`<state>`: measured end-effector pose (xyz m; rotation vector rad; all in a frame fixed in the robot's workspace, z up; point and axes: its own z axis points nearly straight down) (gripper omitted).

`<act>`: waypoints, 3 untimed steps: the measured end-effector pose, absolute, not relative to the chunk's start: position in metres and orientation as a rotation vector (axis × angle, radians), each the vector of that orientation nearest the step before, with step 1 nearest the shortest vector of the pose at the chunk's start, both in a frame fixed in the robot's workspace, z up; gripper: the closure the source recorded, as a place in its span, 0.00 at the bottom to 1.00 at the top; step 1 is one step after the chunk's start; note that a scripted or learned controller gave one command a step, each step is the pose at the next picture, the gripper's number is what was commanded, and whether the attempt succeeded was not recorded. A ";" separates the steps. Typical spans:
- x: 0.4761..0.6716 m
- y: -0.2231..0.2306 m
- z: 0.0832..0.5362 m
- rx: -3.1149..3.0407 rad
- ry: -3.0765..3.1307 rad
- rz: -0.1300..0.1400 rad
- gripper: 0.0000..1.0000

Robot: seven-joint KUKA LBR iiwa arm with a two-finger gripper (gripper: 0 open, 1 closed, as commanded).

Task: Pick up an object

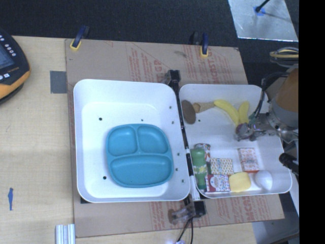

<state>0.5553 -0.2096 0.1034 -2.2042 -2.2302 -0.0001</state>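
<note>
My gripper (245, 131) hangs low over the right bin (223, 93), just below the yellow banana (229, 110) and above a small red-and-white packet (248, 159). I see nothing between its fingers. Along the bin's front lie a green can (200, 159), a patterned packet (222, 166), a red-and-white carton (218, 183), a yellow block (239, 182) and a white egg-like ball (263, 179). A brown wooden spoon (192, 110) rests at the bin's back left. In the left bin (89, 98) sits a blue divided plate (139, 154).
Both bins stand on a cardboard sheet (152, 60) held by clamps (203, 43) at the back. A yellow-and-black pendant (10, 65) lies at the far left of the bench. The arm's orange band (289, 93) looms at the right edge.
</note>
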 end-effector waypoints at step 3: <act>0.623 -0.123 0.212 -2.214 -2.233 -0.006 1.00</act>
